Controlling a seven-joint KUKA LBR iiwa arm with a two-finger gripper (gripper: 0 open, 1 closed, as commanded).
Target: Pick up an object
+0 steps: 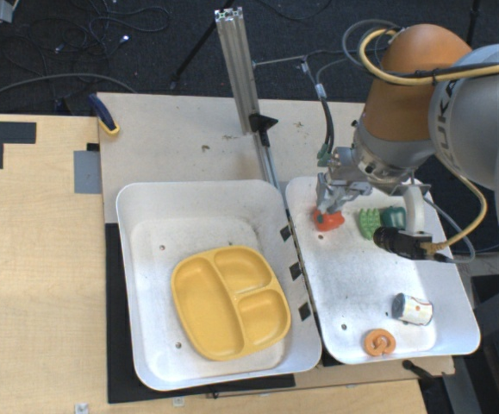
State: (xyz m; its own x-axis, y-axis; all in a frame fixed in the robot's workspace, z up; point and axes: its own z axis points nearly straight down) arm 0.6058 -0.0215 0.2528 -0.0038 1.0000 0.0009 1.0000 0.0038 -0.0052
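Here my gripper (pixel 328 211) touches a small red object (pixel 327 221) near the right bin's (pixel 352 317) far-left corner. I cannot tell how my fingers stand. A knobbly green piece (pixel 369 222) lies just beside.

The gripper (pixel 329 207) hangs low over the right bin (pixel 352 317), its tips at a small red object (pixel 327 221); beside that object lies a green toy (pixel 369 222); the left bin (pixel 146 231) holds a yellow divided plate (pixel 229 301).

Partial black lettering "UK" legible on grey arm casing (pixel 452 115), upper right. No other readable text.
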